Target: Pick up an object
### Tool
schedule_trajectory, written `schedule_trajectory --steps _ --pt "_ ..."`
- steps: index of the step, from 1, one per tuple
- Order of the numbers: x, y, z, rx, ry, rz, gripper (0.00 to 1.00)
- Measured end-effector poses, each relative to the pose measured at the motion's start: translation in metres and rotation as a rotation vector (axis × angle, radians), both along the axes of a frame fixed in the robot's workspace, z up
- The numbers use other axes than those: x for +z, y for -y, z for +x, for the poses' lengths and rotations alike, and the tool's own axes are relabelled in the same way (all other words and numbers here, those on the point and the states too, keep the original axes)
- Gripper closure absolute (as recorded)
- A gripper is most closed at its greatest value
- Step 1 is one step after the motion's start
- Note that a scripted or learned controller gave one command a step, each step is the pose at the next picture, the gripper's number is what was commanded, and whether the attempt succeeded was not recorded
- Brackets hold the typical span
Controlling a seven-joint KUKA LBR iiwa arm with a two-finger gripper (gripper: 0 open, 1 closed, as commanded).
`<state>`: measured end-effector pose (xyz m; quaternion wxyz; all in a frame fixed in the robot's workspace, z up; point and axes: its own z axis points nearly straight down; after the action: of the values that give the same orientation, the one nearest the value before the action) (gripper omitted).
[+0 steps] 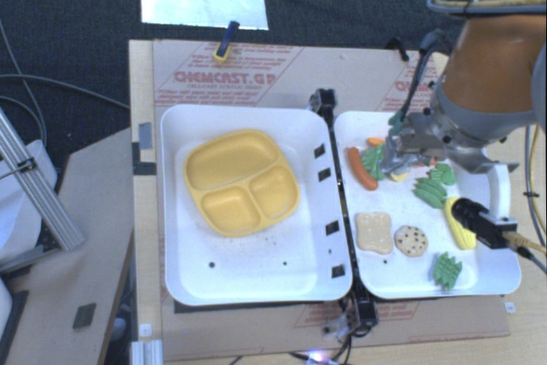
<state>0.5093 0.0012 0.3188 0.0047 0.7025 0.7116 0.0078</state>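
Nearest, lower right of frame: green leafy toy (446,269), chocolate-chip cookie (411,241) and pale cracker (373,232) lying apart on the right bin (504,276) floor, spaced loosely enough for single picks. Yellow banana-like piece (458,225) just beyond, partly under a black fitting. Mid-frame left: yellow divided tray (241,181) alone in the left bin (175,209), likely a drop spot. Further up, right bin: red sausage (361,168) beside green leafy pieces (373,158); gripper (398,160) lowered right over that cluster, probably targeting it. Open or closed: cannot tell. Nothing seen held.
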Motion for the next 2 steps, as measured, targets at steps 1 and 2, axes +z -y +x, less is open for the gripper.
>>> schedule_trajectory --steps 1,2 --pt "-0.141 -0.033 -0.018 -0.010 -0.031 -0.003 1.00" --pt "-0.124 -0.031 -0.014 -0.011 -0.014 -0.003 1.00"
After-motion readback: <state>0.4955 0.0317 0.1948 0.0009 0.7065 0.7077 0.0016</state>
